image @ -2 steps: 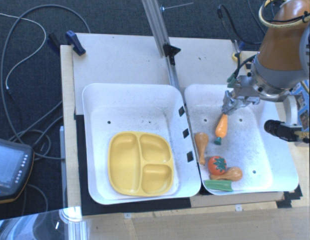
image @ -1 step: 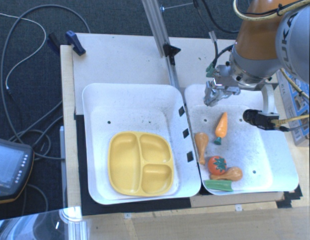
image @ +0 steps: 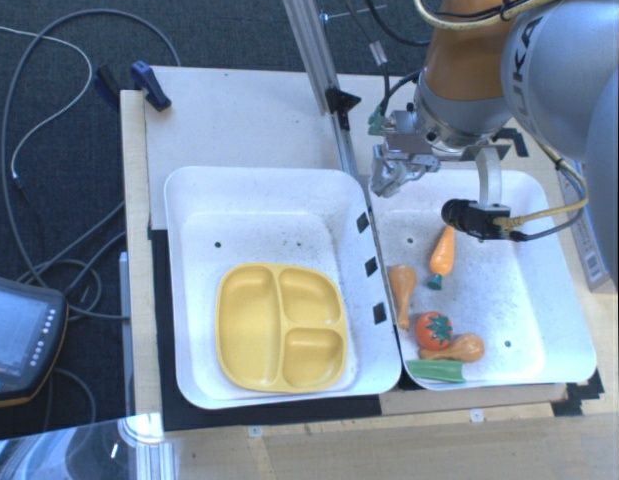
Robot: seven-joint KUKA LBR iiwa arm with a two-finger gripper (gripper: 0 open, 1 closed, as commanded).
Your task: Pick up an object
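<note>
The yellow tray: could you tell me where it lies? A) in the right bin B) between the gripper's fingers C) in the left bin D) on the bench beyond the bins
C: the yellow tray lies flat in the left bin, alone.

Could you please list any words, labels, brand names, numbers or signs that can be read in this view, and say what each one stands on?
No text can be read for certain.
Dark lettering on the arm's grey casing: cut off and too blurred to read.
Strip label on the bench's right edge: too small to read.
Black squares on the divider between the bins: plain marks, no writing.
</note>
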